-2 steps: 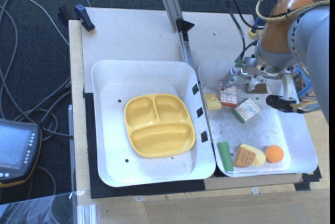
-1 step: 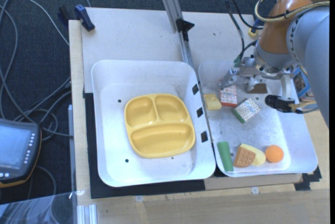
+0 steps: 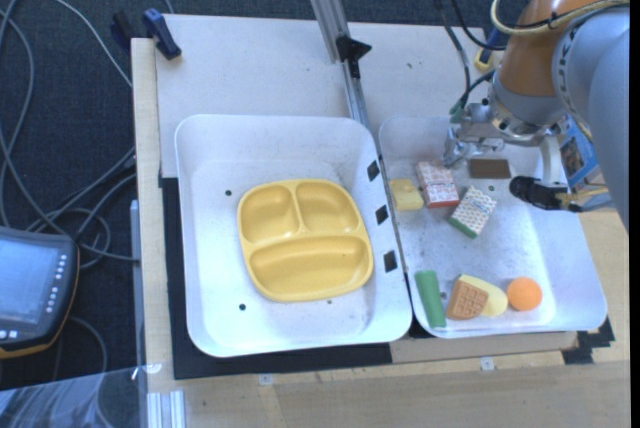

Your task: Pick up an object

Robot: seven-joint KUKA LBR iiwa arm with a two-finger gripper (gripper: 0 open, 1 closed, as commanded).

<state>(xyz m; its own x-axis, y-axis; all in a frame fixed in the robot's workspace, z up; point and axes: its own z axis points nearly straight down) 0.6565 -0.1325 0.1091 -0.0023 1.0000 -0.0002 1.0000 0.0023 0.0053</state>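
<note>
Green cylinder [image 3: 428, 297] lies nearest — arm bent downward, gripper [image 3: 462, 142] (grip state unclear) above the red box [image 3: 437, 184].

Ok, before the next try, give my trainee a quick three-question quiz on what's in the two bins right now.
1. True or false: the yellow divided plate lies in the right bin.
2. Which thing sits nearest the gripper?
A. the orange ball
B. the red and white box
C. the green stick
3. Fill in: along the right bin's near edge, the waffle lies between the green stick and the ______.

Key
1. False: it lies in the left bin.
2. B
3. orange ball
</note>
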